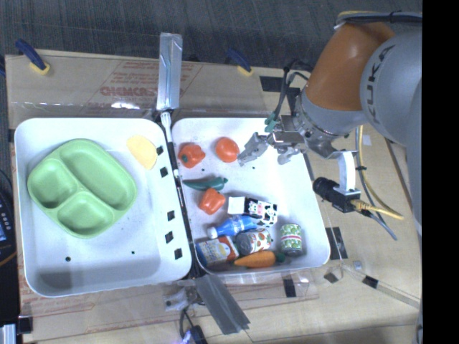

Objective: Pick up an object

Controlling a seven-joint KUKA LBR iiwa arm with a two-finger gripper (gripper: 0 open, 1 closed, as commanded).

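My gripper (270, 151) hangs over the upper right part of the right bin (305, 185), fingers spread apart with nothing between them. Just left of it lies an orange-red tomato (226, 148), and further left a second red tomato (191, 154). Below them a red pepper with a green stem (210, 198) rests near the bin's left wall. Toward the front of the bin are a black-and-white cow-patterned box (261, 209), a blue bottle (234, 227), a small green-labelled can (290, 238), a carrot (254, 260) and a jar (215, 249).
The left bin (43, 278) holds a green divided plate (81, 185) and a yellow piece (143, 150) at its upper right. A metal divider bar (169, 74) rises between the bins. A black cable fitting (333, 193) sticks out at the right bin's rim.
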